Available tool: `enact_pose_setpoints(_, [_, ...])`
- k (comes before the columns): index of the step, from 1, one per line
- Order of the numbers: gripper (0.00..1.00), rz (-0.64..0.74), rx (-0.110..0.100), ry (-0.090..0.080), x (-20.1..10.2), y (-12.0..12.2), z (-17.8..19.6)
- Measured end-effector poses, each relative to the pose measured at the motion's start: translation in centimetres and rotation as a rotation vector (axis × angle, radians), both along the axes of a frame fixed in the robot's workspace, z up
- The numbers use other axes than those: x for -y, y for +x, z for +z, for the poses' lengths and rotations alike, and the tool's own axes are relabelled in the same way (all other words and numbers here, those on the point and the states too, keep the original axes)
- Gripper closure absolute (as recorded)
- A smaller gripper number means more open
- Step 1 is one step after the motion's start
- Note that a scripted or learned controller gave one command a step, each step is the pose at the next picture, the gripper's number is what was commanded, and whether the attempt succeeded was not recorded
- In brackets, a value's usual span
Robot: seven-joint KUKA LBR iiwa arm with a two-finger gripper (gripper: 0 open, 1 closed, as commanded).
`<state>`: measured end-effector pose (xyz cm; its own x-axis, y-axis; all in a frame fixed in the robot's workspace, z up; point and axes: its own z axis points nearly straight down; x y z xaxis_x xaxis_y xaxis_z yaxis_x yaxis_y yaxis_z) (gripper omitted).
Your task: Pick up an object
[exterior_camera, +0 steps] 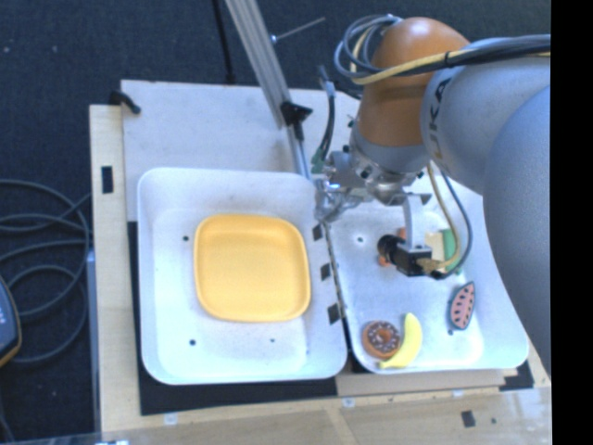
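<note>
While the grey arm with its orange band reaches over the right white bin, the left white bin holds a square yellow plastic plate. Near the right bin's front lie a watermelon slice, a yellow banana and a brown doughnut. Whether the gripper is clenched cannot be told.

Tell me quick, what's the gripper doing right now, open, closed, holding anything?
Gripper: cannot be told; it sits at the upper left of the right bin, near the divider, with nothing visibly between its tips.
</note>
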<state>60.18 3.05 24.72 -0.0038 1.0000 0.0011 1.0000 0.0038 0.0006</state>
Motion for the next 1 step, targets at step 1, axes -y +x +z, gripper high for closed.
enact_pose_setpoints(1, [1.0,0.0,0.0,0.0,-5.87,0.89,-0.03])
